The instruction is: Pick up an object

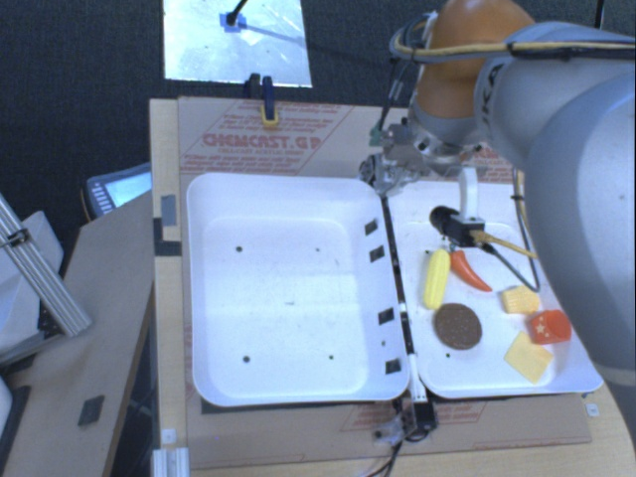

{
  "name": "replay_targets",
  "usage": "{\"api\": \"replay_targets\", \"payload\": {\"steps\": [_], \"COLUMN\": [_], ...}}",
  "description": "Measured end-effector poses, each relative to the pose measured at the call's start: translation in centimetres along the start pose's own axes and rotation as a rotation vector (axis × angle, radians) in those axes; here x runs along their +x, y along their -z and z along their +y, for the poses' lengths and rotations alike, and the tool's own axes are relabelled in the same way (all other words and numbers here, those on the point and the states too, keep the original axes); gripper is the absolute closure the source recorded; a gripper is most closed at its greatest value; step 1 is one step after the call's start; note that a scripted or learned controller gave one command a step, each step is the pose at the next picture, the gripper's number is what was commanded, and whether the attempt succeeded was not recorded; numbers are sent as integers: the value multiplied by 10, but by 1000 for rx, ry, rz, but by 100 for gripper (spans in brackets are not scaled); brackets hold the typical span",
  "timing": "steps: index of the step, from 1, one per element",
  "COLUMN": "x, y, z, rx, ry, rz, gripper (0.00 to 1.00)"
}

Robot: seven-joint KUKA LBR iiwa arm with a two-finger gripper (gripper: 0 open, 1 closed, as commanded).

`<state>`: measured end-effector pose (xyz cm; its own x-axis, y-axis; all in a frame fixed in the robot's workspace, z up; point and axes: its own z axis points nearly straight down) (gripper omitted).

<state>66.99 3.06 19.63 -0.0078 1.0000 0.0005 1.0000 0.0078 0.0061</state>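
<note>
As you read the bench from its near edge, you first meet the right bin (487, 381), where all the loose pieces lie. Nearest you is a yellow wedge (527, 356), close to the bin's near rim. Just beyond it to the left sits a brown round disc (458, 326), flat on the floor. A red block (549, 326) lies just behind the wedge on the right, under the edge of the grey arm. A small yellow cube (519, 299) rests just beside the red block on its far side.

Further back, a yellow corn cob (436, 278) lies lengthwise near the divider between the bins. A red pepper (471, 271) lies slanted just to its right. The left bin (288, 296) stands alongside, its rim touching the right bin's.

Beyond all of these you find the gripper (386, 172), over the far rim where the two bins meet. You cannot tell whether it is released or clenched. Every piece lies on the bin floor, on your side of it. The corn cob and pepper are the closest to it, yet clearly apart; the wedge is the furthest.

Behind the bins you see a cardboard sheet (260, 139) with red lettering, a yellow and black clamp (266, 102), and a shiny sheet (237, 28).
</note>
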Motion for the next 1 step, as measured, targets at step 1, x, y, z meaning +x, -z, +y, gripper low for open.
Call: {"api": "replay_targets", "payload": {"steps": [1], "x": [67], "y": [-12], "z": [-1], "rx": [3], "ry": [2], "rz": [1], "gripper": [100]}}
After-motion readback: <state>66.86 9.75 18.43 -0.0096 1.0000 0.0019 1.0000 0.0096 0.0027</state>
